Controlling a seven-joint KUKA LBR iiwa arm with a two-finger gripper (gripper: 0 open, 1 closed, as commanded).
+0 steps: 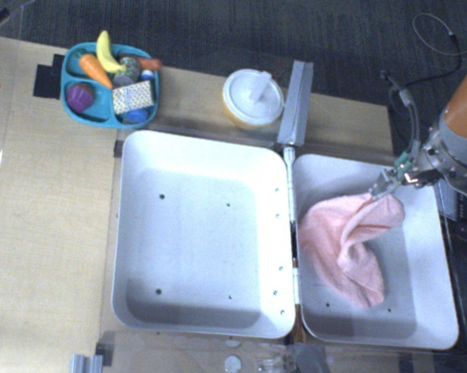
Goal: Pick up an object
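Pink cloth [348, 248] lies heaped in the right bin [431, 328], one corner drawn toward its far edge. We think the end effector [383, 185] pinches that corner; so thin a hold may slip.

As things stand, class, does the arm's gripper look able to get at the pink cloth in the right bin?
Probably yes. The gripper is already at the upper corner of the pink cloth, which is drawn up toward it. The cloth lies uncovered in the right bin, with nothing above or beside it to block the way.
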